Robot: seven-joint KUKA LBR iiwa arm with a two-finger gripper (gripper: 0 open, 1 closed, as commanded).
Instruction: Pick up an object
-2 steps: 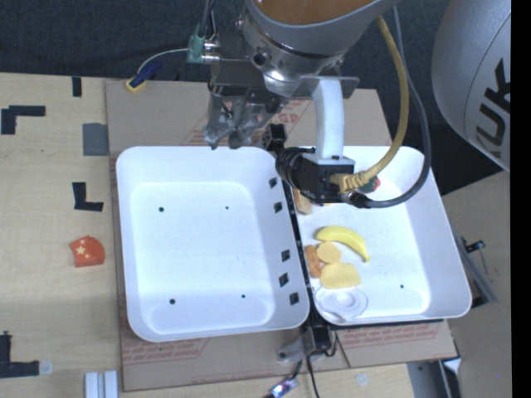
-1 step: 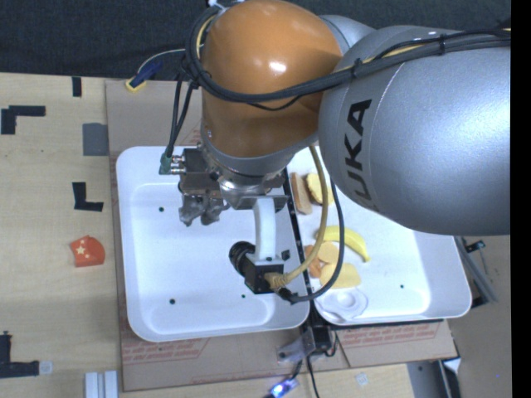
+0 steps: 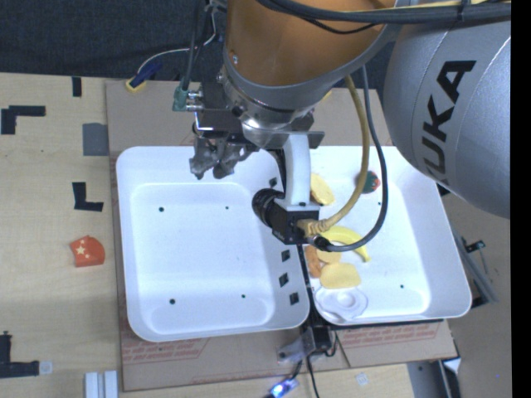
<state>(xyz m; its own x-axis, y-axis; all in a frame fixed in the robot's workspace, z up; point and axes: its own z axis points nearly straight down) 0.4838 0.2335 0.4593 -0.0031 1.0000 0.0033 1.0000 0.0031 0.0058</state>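
My gripper hangs over the back edge of the left white bin, its dark fingers pointing down with nothing visible between them. The right white bin holds several small things: a yellow piece near the divider, a yellow banana-like piece, an orange piece, a pale yellow piece, a white round thing at the front, and a red and green thing partly behind a cable. The arm hides part of the right bin's back.
A small red object lies on the wooden bench left of the bins. A black cable loops from the wrist down over the divider. Black marks and a grey patch dot the bench at left.
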